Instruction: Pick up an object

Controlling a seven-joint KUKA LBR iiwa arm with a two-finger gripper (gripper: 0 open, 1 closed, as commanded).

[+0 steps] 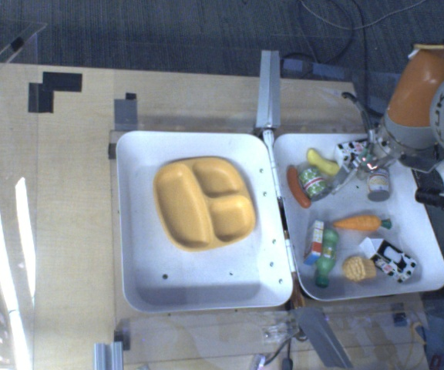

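1. Two shallow white bins sit side by side on the table (68, 230): the left bin (141, 284) carries a yellow divided tray (204, 203), and the right bin (426, 241) holds the loose toys that the task can draw on.
2. Whether the claw (367, 159) is open or closed cannot be told; it hangs low over the back of the right bin, beside a small grey tin can (378, 185) and close to a black-and-white patterned piece (351, 151).
3. The likeliest candidate appears to be the tin can, standing upright just in front of the claw. It is probably light, stiff and smooth, so it could slip or tip; a hold across its round side, low down, would suit it best.
4. Other items lie near:
   - a yellow banana (321, 161) and a green-labelled can (313, 182) touching a red sausage (298, 187) near the bin's left wall;
   - an orange carrot (358, 223) in the middle, slim and hard, best taken across its thick part;
   - a green bottle (327, 256) lying beside a small carton (315, 240);
   - a knobbly tan biscuit (355, 268) next to a cow-patterned box (396, 262) at the front.
5. The bin floor is smooth white plastic with low sloping walls, so nudged things will likely slide.
6. Pale wood surrounds the bins, a metal rail (268, 91) stands between them at the back, and cables (345, 14) trail over dark carpet (168, 14) beyond.
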